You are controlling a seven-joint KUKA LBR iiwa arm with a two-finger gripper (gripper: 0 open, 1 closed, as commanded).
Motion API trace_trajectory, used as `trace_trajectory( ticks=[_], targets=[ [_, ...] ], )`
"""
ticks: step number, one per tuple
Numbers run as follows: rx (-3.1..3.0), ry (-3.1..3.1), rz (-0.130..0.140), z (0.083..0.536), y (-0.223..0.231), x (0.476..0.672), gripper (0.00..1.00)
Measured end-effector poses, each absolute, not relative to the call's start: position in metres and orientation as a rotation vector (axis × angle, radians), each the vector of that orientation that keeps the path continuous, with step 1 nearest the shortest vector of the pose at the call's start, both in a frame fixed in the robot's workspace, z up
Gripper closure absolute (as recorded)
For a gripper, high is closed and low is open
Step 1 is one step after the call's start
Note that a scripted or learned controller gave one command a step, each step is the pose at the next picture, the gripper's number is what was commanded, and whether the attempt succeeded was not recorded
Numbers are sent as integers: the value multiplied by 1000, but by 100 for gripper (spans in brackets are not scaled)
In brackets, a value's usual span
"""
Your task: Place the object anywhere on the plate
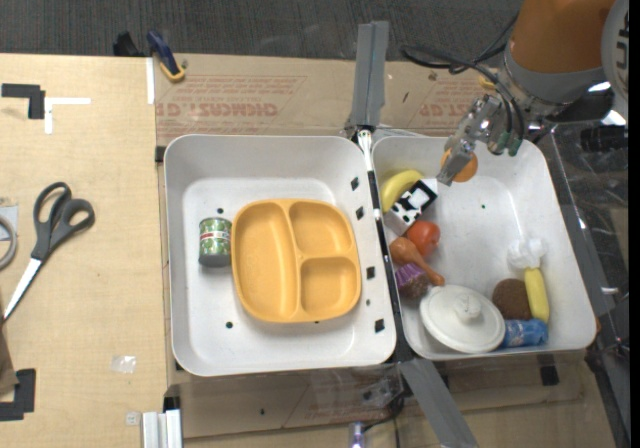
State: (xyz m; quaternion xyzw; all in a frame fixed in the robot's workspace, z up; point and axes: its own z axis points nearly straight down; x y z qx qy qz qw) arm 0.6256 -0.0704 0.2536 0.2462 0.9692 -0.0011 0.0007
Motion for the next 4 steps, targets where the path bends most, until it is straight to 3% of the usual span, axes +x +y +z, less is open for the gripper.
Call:
trace_trajectory(
  ticks=[1,2,3,4],
  targets=[
    [773,3043,-3,254,-70,626,0],
    [769,3042,-5,262,-70,627,100],
    [852,3024,-1,274,-48,567,100],
    [982,2986,-2,268,9,522,100]
  ],
)
